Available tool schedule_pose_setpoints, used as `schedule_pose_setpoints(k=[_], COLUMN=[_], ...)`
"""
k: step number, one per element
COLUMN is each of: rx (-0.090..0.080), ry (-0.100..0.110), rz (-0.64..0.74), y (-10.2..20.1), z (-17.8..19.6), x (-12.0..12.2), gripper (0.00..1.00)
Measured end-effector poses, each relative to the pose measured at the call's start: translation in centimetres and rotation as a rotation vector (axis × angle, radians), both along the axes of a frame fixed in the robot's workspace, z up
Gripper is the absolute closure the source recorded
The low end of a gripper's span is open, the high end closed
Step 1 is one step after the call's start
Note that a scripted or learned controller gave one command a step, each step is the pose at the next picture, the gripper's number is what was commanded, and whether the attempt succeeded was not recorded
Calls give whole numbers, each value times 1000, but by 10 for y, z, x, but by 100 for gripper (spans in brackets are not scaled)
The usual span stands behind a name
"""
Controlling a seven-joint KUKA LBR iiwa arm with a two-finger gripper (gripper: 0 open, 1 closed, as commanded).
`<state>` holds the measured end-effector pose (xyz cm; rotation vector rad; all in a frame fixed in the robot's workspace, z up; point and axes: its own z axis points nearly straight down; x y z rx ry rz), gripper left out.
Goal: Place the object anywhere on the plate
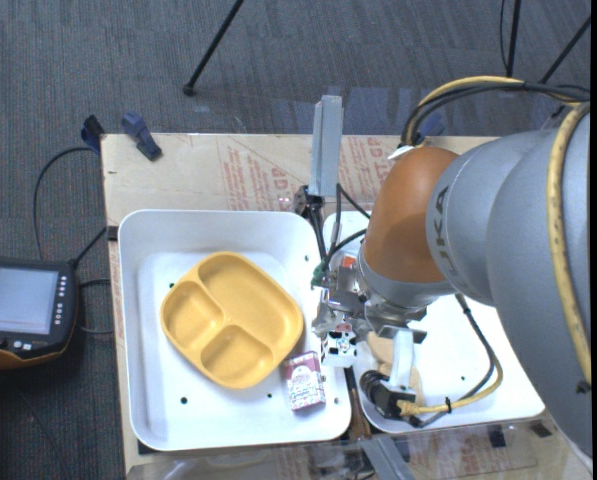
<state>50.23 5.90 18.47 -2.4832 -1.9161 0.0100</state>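
Yellow plate (232, 318) in left bin (138, 268): bare. Small pink carton (304, 380): lay just beside plate's near-right edge, not on it. Gripper (340, 346): over bin divider; grasp state could not be told. Placement outstanding.

Yellow plate (231, 318), white bins (138, 268), maroon-and-white packet (304, 380), grey arm (518, 238) with orange band (408, 218), tan worktop (208, 173) with red print

Even, fairly bright overhead light fell on the scene. The shallow white plastic left bin (143, 268) looked close to washed out, with soft shadows only. The grey and orange robot arm (478, 228), nearest the lens, appeared slightly soft; the dark carpet (78, 48) stayed dim and grainy.
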Motion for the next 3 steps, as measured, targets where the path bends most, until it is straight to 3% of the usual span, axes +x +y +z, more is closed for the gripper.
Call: schedule_pose_setpoints(k=[1,2,3], rx=[2,-2,1], ry=[-3,-2,-10], rz=[84,79,651], y=[112,109,58], z=[34,33,124], x=[32,32,121], gripper=[100,0,0])
